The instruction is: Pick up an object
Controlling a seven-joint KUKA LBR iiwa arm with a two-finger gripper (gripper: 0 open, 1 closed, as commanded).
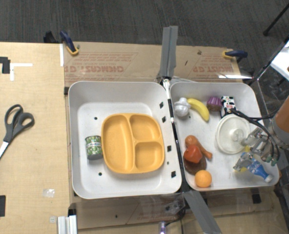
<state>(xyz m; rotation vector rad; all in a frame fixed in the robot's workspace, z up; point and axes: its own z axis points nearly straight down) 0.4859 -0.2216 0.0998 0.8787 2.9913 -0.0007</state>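
Two shallow white plastic bins with rounded corners sit side by side at the middle of the frame, on a sheet of brown cardboard over a pale wood bench; the left bin (pixel 78 145) holds a smooth yellow tray (pixel 133 143) with three compartments, lying flat near its centre, and a small green-labelled can (pixel 93 146) just beside the tray's left edge; bare white floor runs all round the tray, widest along the top and bottom.

The right bin (pixel 210 189) is crowded; a curved yellow banana (pixel 199 108) lies near its top beside a dull silver rounded piece (pixel 182 108), with a small purple thing (pixel 213 102) and a black-and-white block (pixel 227 104) to the right of them; lower left, a glossy red-and-orange lump (pixel 194 152) rests just above a round orange (pixel 203 179); a clear round lid (pixel 232 133) lies right of centre; a blue-and-white tube (pixel 257 169) lies near the bin's lower right corner.

The gripper (pixel 256 149) comes in low at the right edge, over the bin's right side, between the lid and the tube and close to both; whether its claw is wide or closed cannot be told from this view; open floor in this bin is narrow, mostly a strip between the orange and the tube.

Scissors (pixel 11 128) with black handles lie on the wood at the left.
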